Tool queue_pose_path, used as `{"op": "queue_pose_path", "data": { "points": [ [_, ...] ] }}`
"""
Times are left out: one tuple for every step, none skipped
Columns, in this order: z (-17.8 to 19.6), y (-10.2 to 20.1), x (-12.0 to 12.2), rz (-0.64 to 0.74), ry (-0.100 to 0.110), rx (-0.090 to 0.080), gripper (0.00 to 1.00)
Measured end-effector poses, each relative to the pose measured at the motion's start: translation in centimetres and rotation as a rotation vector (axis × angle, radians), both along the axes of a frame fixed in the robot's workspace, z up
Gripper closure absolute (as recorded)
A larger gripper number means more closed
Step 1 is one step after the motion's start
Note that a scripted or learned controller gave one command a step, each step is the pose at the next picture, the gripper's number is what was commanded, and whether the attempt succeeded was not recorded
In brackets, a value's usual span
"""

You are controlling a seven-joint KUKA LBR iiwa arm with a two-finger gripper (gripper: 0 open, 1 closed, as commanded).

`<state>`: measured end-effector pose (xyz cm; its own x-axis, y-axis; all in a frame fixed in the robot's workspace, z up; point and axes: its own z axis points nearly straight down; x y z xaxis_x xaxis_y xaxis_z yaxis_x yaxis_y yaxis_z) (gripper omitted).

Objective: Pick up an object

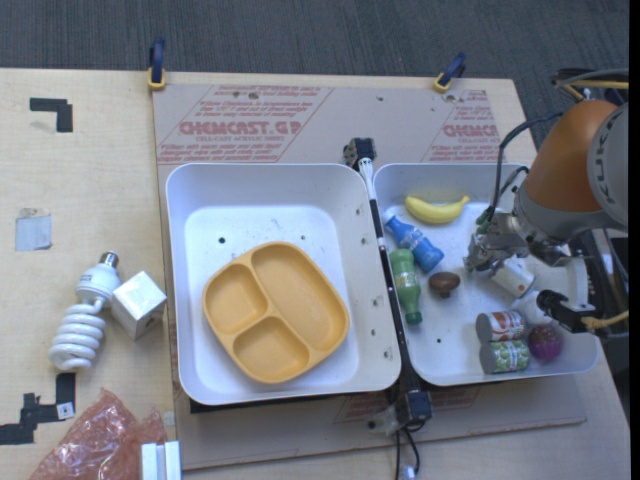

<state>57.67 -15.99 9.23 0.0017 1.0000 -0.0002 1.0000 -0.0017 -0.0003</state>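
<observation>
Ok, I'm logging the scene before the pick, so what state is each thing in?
Yellow divided plate: flat in the left bin, compartments bare.
Banana: lying in the right bin.
Green bottle: lying on its side.
Two cans: lying on their sides.
Gripper: low inside the right bin.

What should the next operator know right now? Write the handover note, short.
Tool: low in the right bin, near its right side; finger state unreadable, nothing seen held.
Right bin holds: banana, blue bottle, green bottle, brown object, two cans, purple object.
Left bin: yellow divided plate.
Done: no pick confirmed.
Left: grasp and lift one object.
</observation>
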Motion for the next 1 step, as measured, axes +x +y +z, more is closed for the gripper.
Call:
{"op": "queue_pose_path", "data": {
  "points": [
    [6.85,1.57,2.56,0.002,-0.001,-0.001,0.00]
  ]
}}
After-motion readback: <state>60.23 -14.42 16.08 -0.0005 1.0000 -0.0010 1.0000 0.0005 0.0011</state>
